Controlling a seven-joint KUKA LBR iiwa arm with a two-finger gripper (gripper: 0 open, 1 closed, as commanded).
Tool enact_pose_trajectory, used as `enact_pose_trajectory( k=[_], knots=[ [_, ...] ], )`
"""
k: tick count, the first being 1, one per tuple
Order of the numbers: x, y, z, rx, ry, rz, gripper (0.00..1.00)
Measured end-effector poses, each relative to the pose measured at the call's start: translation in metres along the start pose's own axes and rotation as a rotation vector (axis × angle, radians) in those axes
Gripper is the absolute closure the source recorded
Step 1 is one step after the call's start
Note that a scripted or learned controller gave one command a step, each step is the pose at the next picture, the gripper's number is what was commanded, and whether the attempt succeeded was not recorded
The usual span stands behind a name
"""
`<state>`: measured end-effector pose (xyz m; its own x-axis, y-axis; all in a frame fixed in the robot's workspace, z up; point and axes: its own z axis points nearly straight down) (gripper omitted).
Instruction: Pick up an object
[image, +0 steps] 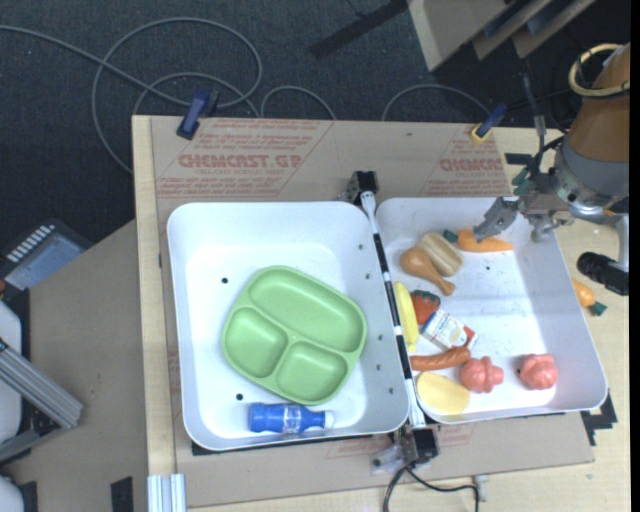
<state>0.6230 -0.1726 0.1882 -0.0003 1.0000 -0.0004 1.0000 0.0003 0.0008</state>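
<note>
Gripper (497, 222): low over the right bin's (560, 330) far edge, finger tip at the orange carrot (483, 241); finger spread cannot be told, no grasp visible. Carrot: long axis left-right across the view, beside hot dog bun (441, 250). Left bin (200, 250): green tray (292, 333), blue bottle (288, 418).

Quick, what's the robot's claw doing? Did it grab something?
Gripper: low over the right bin, right at the orange carrot. Whether it has grabbed it cannot be told.

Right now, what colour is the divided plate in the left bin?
Light green. The divided plate shows best in the camera view, lying in the left bin.
</note>
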Motion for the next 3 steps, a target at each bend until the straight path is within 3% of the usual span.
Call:
enact_pose_trajectory(
  k=[1, 2, 3],
  knots=[
    [0.003, 0.017, 0.101, -0.003, 0.0, -0.001, 0.0],
    [0.034, 0.042, 0.103, 0.01, 0.001, 0.003, 0.0],
    [0.023, 0.042, 0.103, 0.009, 0.005, 0.002, 0.0]
  ],
)
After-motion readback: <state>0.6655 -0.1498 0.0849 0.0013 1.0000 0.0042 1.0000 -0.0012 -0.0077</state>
